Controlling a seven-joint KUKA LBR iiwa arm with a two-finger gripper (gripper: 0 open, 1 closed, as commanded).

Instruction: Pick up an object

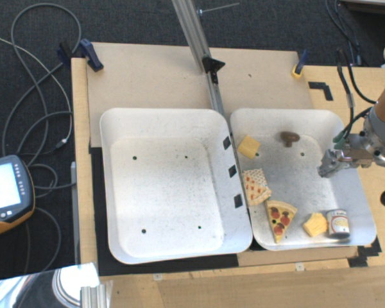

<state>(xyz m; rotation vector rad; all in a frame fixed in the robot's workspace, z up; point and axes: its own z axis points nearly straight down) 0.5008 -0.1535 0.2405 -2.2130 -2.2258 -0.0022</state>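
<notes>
My gripper (328,165): over right bin (353,191) right edge, grip state unclear | pizza slice (280,218), can (338,223): near front edge

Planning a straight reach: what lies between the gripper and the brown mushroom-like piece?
Only bare bin floor separates the gripper from the brown piece, per the camera view.

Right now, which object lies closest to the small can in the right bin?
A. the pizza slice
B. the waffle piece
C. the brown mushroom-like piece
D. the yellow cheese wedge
D. The yellow cheese wedge sits right beside the small can at the near edge of the right bin, while the pizza slice, waffle piece and brown piece lie farther off.
</notes>
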